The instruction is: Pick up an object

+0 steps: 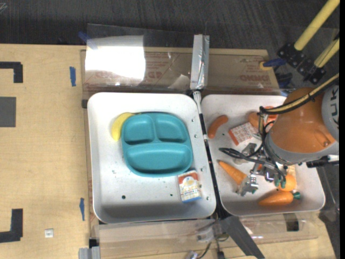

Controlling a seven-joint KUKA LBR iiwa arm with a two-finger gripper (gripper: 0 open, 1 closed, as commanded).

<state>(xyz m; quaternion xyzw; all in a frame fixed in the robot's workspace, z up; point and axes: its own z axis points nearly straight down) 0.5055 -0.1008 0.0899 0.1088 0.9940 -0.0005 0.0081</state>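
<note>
Low over the right bin (318,201), claw (249,186) beside carrots (233,171); its grip can't be told.

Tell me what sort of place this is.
Most likely a robotics lab set up for grasping trials. Two white bins sit side by side on a taped cardboard bench, holding toy food such as carrots and a teal divided plate, with the arm's gripper over the right bin.

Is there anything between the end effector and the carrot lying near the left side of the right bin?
Nothing visible. The end effector hangs just right of the carrot in the right bin, with bare bin floor between them.
</note>
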